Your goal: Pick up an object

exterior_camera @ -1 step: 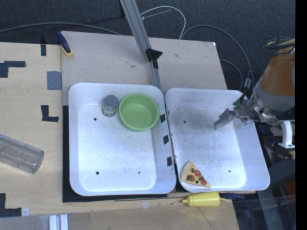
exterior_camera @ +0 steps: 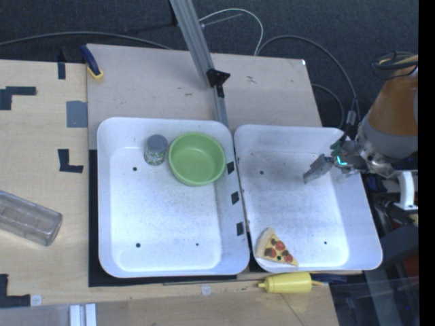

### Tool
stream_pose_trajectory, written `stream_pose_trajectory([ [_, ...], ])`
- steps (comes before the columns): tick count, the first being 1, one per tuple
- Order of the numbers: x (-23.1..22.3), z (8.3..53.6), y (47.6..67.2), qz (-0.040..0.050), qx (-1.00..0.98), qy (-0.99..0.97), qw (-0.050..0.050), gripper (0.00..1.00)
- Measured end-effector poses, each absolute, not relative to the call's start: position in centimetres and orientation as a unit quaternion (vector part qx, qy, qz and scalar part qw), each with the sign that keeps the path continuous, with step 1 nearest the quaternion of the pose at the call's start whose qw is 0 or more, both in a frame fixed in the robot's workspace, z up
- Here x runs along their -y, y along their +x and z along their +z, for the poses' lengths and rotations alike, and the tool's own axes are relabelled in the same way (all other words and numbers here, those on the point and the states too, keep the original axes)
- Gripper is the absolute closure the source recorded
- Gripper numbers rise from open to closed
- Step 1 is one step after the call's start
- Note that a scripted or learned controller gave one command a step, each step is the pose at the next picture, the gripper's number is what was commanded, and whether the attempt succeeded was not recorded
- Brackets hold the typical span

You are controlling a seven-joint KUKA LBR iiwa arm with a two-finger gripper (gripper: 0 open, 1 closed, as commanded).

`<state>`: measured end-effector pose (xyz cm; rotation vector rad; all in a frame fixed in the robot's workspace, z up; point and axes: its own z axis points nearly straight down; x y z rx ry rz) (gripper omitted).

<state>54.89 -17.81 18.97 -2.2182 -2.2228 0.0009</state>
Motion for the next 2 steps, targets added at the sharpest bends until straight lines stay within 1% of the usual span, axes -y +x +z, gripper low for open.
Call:
stream_pose_trajectory([
  [1,18.4,14.2,54.3,0.0023,0.707,-0.707,0.002,0.0],
  [2,18.3,9.0,54.2,0.0013,0.708,-0.706,0.0,0.0],
])
